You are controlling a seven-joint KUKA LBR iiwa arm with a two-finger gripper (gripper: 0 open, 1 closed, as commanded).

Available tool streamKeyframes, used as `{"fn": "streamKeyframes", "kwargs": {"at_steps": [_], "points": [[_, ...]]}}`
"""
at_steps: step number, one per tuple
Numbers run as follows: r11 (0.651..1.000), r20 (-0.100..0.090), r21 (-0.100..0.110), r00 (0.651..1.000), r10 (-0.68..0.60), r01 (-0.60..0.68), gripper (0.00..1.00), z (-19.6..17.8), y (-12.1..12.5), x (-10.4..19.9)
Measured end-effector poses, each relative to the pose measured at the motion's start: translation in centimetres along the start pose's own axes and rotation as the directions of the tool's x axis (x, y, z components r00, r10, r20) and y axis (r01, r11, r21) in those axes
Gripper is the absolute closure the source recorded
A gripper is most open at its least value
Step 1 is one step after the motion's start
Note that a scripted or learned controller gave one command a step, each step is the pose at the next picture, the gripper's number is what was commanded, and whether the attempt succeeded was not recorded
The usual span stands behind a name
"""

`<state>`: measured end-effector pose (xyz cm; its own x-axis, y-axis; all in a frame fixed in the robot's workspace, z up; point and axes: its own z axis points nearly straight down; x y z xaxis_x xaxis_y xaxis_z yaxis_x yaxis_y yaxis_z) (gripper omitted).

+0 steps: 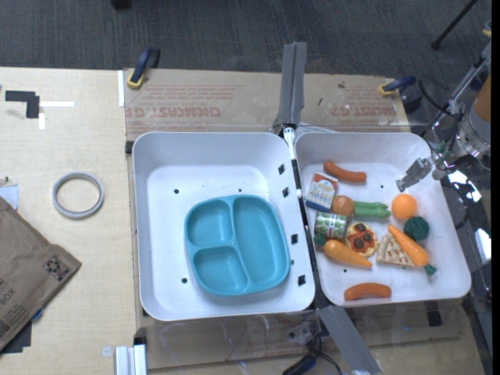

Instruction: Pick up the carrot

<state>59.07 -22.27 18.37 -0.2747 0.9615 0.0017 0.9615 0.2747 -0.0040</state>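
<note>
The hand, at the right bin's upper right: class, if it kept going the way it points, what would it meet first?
Probably the orange ball, just below-left of the hand; height is unclear, so it might pass over it.

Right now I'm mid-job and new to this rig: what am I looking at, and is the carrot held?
One fixed camera looks down at a slant on a bench with two white bins. The grey arm reaches in from the right; its tool sits over the right bin's upper right corner, and nothing shows between its fingers, so the carrot is not held. It lies in the right bin, near the orange ball, among toy foods: two sausages, a can, a sandwich wedge. The left bin holds a blue divided plate. A tape ring lies on the bench at left.
</note>
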Motion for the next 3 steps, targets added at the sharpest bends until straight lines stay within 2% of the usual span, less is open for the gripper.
{"fn": "streamKeyframes", "kwargs": {"at_steps": [1, 2, 3], "points": [[1.000, 0.000, -0.007, 1.000, 0.019, -0.019, 0.00, 8.3, -0.6, 0.5], [1.000, -0.001, -0.001, 1.000, 0.023, -0.023, 1.00, 7.8, -0.7, 0.3], [0.995, 0.001, 0.000, 0.995, 0.104, -0.104, 1.00, -3.4, 1.7, 7.1]]}}
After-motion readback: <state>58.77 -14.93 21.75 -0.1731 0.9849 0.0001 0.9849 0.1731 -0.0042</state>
